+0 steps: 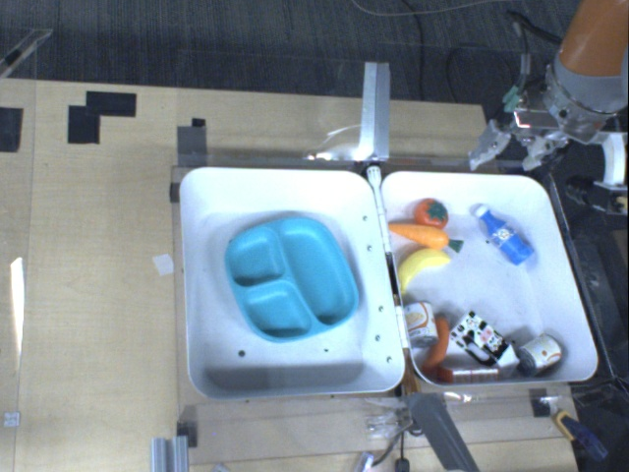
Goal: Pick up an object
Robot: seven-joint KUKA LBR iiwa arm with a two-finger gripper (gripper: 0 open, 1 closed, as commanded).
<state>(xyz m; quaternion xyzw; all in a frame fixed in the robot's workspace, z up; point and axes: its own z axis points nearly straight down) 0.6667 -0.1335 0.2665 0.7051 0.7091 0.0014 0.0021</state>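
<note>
I see the gripper (521,146) hanging over the far rim of the right bin (560,214), near its far right corner, below the orange band (595,23) of the arm. Its fingers (488,151) look spread apart, with nothing between them.

Closest to the jaws, just nearer me, lies the blue bottle (503,235). Left of that and a little nearer, a tomato (429,211), a carrot (421,234) and a banana (421,265) sit clustered. Well away from the jaws, along the near wall, I make out a sausage (440,345), a black-and-white patterned box (481,338) and a small metal can (540,353). Far left of the jaws, the left bin (201,264) holds a blue divided tray (291,275).
</note>
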